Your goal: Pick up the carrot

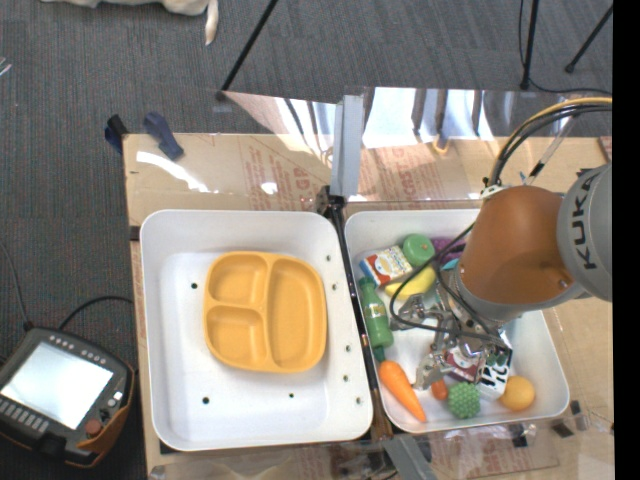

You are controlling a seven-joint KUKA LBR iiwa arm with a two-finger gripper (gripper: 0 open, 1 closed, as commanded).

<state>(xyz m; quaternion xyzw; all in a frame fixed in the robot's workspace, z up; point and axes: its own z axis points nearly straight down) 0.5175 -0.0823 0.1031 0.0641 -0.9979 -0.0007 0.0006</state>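
Carrot (402, 390) in right bin (555, 363); tray (266, 311) in left bin (170, 368).

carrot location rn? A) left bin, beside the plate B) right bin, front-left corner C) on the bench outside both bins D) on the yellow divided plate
B: the carrot lies in the right bin, near its front-left corner; the yellow plate sits in the left bin.

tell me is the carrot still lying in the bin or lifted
Lying in the right bin: the carrot rests flat near its front-left corner, apart from the hand.
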